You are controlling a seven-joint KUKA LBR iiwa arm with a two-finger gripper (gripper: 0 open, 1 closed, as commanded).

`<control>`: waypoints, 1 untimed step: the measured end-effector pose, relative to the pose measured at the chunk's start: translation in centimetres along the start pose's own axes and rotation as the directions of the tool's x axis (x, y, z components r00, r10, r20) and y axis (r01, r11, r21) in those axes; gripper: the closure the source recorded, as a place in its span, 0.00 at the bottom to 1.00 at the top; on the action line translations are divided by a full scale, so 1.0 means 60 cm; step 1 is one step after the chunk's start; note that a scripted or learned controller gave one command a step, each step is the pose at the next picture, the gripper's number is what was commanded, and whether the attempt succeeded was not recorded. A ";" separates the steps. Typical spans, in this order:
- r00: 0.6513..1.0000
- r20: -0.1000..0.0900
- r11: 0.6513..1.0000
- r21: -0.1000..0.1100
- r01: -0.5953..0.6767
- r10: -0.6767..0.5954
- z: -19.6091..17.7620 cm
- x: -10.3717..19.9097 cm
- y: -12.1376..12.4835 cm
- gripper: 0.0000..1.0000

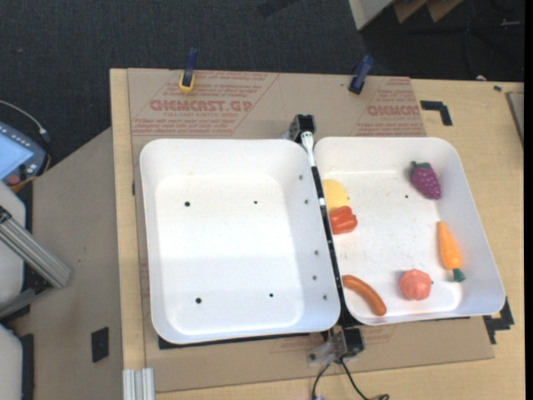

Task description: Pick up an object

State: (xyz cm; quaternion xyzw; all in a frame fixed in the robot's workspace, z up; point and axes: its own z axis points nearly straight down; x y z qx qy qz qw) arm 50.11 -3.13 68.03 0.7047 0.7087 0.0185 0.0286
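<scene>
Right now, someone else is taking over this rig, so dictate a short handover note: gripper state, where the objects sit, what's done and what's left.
Gripper: nothing to report from this camera view.
All objects sit in the right white bin: purple toy grape bunch far right; orange toy carrot along the right wall; pink round toy fruit near front; orange-red toy sausage front left; yellow toy piece and red toy piece touching, against the divider.
Left white bin: beside it.
Done: no object lifted.
Left: pick one up.

One fixed camera above — slanting down on both bins [225, 161], whole bench [133, 123] framed.
</scene>
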 end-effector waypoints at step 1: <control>1.000 0.001 1.000 -0.005 0.000 0.000 -0.018 0.000 0.002 1.00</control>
